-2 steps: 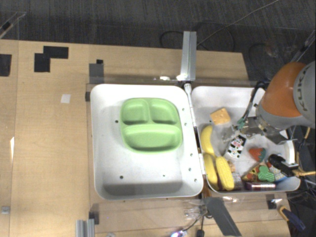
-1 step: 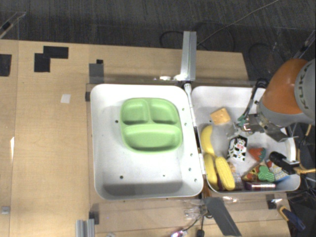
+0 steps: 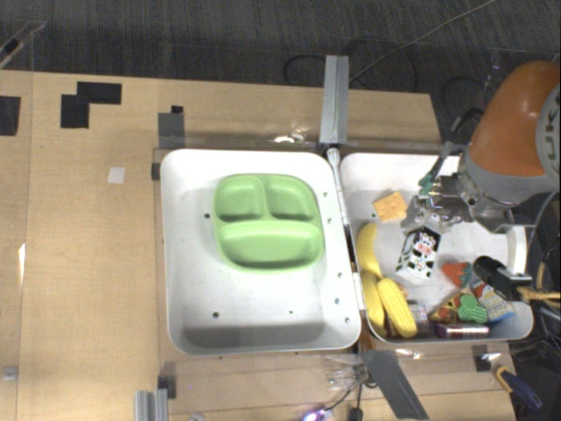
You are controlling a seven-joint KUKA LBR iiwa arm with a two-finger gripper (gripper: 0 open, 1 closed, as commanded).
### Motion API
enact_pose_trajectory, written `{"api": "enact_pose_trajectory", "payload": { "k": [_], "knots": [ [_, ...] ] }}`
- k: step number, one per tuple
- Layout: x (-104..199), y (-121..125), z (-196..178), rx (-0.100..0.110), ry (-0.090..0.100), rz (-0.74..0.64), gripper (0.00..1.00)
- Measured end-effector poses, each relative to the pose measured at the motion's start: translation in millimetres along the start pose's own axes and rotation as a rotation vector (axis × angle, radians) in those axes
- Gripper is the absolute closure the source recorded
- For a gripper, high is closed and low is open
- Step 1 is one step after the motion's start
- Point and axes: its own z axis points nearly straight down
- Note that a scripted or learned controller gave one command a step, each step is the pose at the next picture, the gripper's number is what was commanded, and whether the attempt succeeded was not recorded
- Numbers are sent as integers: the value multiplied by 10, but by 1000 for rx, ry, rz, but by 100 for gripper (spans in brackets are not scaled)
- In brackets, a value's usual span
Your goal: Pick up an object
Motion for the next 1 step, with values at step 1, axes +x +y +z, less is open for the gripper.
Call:
{"api": "enact_pose_trajectory", "payload": {
  "k": [1],
  "knots": [
    [135, -486, -2091, -3, 0, 97, 100]
  ]
}}
